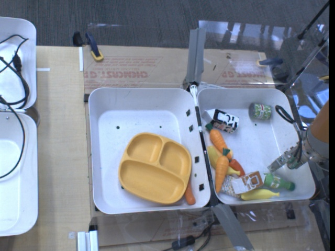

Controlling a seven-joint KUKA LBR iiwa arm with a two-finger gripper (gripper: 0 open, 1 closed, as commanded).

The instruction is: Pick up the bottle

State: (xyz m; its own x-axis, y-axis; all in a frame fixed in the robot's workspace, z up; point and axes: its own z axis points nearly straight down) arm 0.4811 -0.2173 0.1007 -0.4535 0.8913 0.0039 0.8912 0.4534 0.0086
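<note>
The green bottle (278, 182) lies on its side near the front right corner of the right bin (246, 140), with its cap pointing right. My gripper (284, 161) hangs just above and slightly behind the bottle, near the bin's right wall. Nothing shows in its grasp. The arm comes in from the right edge.
A yellow banana (260, 194) and a snack packet (245, 182) lie against the bottle's left side. Carrots (221, 158), a black and white toy (226, 121) and a green can (260, 111) share the right bin. The left bin (104, 140) holds a yellow divided plate (155, 167) and a small carrot (189, 195).
</note>
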